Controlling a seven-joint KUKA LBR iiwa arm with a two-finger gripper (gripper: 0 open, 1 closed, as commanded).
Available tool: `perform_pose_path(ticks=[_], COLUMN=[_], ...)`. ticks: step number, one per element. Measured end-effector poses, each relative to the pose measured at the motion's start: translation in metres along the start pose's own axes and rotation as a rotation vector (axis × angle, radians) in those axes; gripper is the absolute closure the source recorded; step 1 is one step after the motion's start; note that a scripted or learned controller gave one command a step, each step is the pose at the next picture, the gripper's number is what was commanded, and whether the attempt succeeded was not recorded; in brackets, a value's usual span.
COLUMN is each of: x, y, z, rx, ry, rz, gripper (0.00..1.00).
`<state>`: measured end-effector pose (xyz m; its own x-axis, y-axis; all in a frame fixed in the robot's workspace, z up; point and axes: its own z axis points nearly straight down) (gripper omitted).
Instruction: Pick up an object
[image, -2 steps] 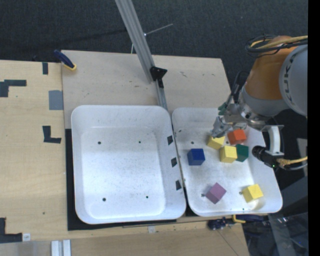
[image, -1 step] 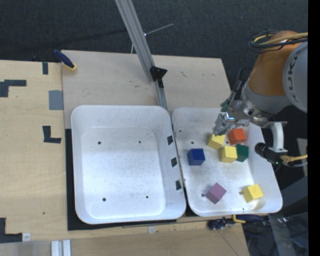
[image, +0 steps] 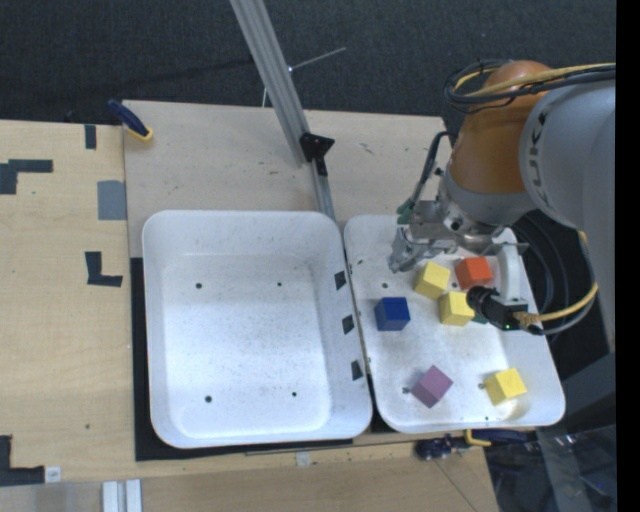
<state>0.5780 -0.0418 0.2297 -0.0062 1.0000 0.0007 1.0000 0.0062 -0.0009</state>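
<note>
The right bin (image: 390, 390) holds several small blocks: a blue cube (image: 392, 313), a purple cube (image: 432, 385), an orange block (image: 474, 270) and three yellow cubes (image: 433, 279), (image: 455, 308), (image: 505, 385). My gripper (image: 408, 252) hangs low over the bin's back part, just left of the upper yellow cube and above the blue cube. Nothing shows between its fingers. The arm's grey wrist and orange band hide the bin's back right corner.
The left bin (image: 160, 300) lies beside the right one. A slanted metal pole (image: 285, 90) rises from the bench behind the bins. Black cables (image: 560, 310) run along the right bin's right side.
</note>
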Motion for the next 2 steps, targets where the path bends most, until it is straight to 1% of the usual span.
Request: perform_pose_path(ticks=[1,2], x=[0.059,0.111], y=[0.016,0.024], z=[-0.008,0.004], rx=[-0.001,0.001], ry=[0.001,0.000], rz=[-0.001,0.000], gripper=[1.00,1.00])
